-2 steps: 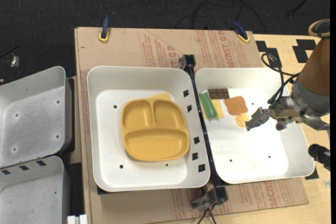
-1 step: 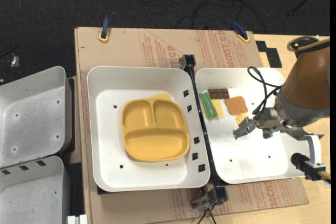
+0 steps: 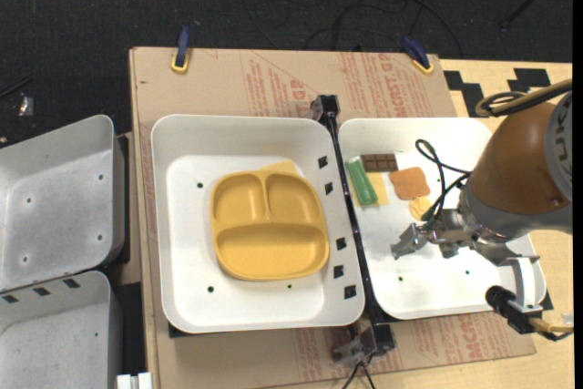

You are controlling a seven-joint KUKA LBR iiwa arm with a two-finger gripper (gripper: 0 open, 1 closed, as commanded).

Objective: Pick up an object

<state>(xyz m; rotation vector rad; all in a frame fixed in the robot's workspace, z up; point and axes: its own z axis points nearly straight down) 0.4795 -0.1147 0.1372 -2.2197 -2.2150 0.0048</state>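
Note:
The right bin (image 3: pixel 428 296) holds a green block (image 3: pixel 363 187), a brown chocolate-like bar (image 3: pixel 379 163), an orange piece (image 3: pixel 409 184) and a small yellow piece (image 3: pixel 419 209), all near its far left part. My gripper (image 3: pixel 407 243) hangs low over the bin's middle, just in front of the yellow piece and right of the green block. Nothing shows between its tips. The arm's orange band (image 3: pixel 519 164) covers the bin's right side.
The left bin (image 3: pixel 182 223) carries a yellow divided tray (image 3: pixel 270 226). A black divider with clips (image 3: pixel 344 214) runs between the bins. Grey metal panels (image 3: pixel 55 196) lie off the bench to the left. Cables hang by the wrist.

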